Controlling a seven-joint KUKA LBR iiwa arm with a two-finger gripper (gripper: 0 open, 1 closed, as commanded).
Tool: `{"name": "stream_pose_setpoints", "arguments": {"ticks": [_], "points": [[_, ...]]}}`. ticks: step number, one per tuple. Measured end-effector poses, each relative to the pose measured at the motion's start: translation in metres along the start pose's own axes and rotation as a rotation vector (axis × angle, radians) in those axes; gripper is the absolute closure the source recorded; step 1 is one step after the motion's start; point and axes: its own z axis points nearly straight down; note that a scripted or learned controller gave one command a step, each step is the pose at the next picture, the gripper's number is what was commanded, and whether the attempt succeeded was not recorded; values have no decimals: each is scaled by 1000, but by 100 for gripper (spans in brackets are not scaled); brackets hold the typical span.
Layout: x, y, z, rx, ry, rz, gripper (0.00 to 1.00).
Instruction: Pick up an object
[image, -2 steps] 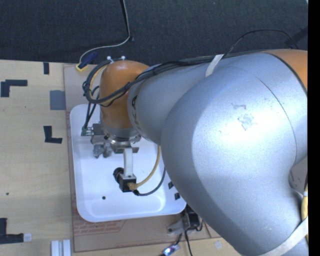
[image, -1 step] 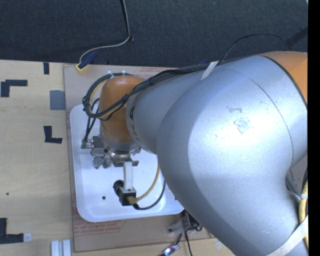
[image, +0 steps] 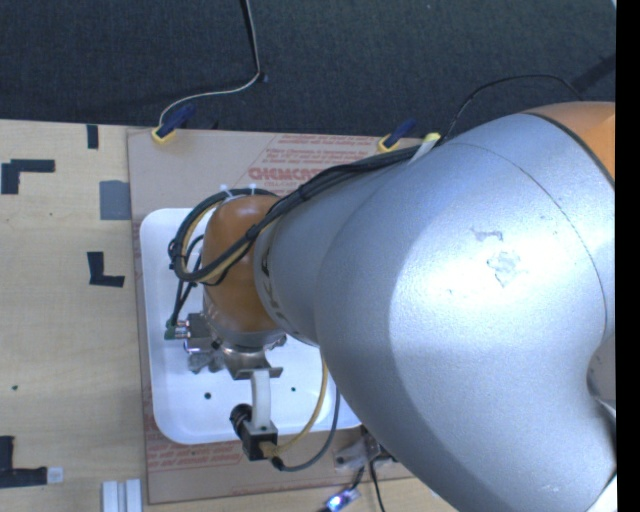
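One white bin (image: 185, 415) on a brown board (image: 300, 172), set on the counter (image: 60, 350). The grey arm (image: 450, 300) crosses the bin from the right and covers most of its floor. Orange band (image: 232, 262) above the wrist; hand (image: 235, 352) low over the bin's left half, pointing down.

Hand's state: cannot tell, as its working end is hidden below the wrist; nothing seen in its hold.

Object: hidden. The bare floor carries only small dark specks (image: 207, 395), too small to name. Place, heading and long axis: cannot tell.

Progress, as judged: reach into the bin made; grasp and lift unconfirmed, so the pick counts as not yet done.
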Motion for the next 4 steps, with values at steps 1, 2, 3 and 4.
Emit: {"name": "stream_pose_setpoints", "arguments": {"ticks": [1,2,3,4], "points": [[0,-4,-8,-4,2,0,100],[0,-4,-18,-5,2,0,100],[1,-3,-172,-16,7,-3,100],[0,-5,-246,-13,5,-3,100]]}}
